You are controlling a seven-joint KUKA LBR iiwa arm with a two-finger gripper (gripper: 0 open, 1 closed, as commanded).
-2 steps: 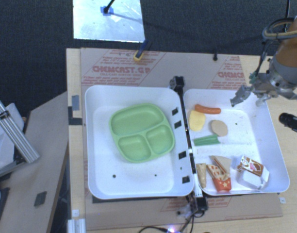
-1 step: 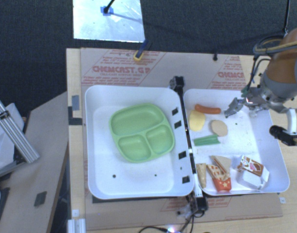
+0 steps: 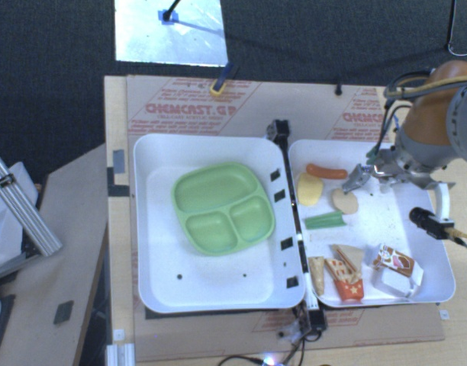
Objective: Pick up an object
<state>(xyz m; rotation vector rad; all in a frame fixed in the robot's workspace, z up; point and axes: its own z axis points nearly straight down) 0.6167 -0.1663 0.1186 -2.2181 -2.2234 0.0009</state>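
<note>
My gripper [image 3: 369, 181] hangs over the back of the right bin [image 3: 439, 280], open, with nothing between its fingers. Just below and to its left lies a tan round cookie [image 3: 344, 202]. An orange-red sausage [image 3: 326, 171] lies to the gripper's left near the bin's back wall. A yellow potato-like piece [image 3: 310, 190] sits beside the bin's left wall, and a green bean [image 3: 325, 220] lies under it. Toward the front are a pizza slice [image 3: 346, 265], a fries piece [image 3: 317, 274] and a red-and-white carton [image 3: 394, 268].
The left bin [image 3: 153, 280] holds a green divided plate [image 3: 223, 207]. A black clip-lined divider [image 3: 288, 212] separates the two bins. A black part of the arm [image 3: 430, 223] juts over the right bin's right side. A shiny metal sheet [image 3: 171, 21] lies behind the bench.
</note>
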